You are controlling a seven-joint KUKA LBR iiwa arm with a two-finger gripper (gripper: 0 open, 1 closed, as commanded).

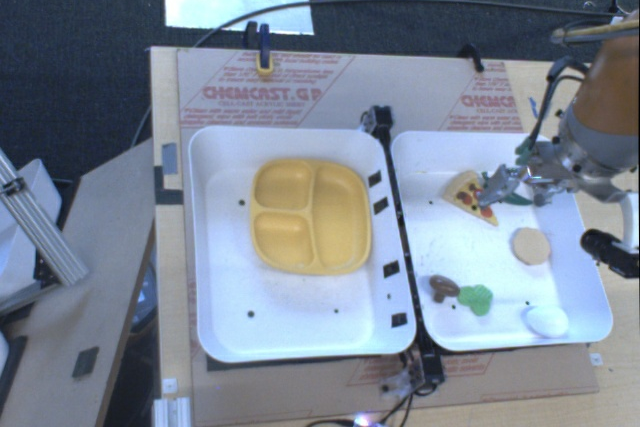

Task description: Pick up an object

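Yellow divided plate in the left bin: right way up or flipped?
Right way up. The yellow plate lies flat in the left bin, its three compartments facing the camera with raised dividers between them, and nothing sits in them.

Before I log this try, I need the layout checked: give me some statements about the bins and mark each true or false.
1. The yellow plate lies in the left bin. True.
2. The pizza slice lies on the plate. False: it is in the right bin.
3. The gripper is over the right bin, beside the pizza slice. True.
4. The white egg is in the left bin. False: it is in the right bin's near corner.
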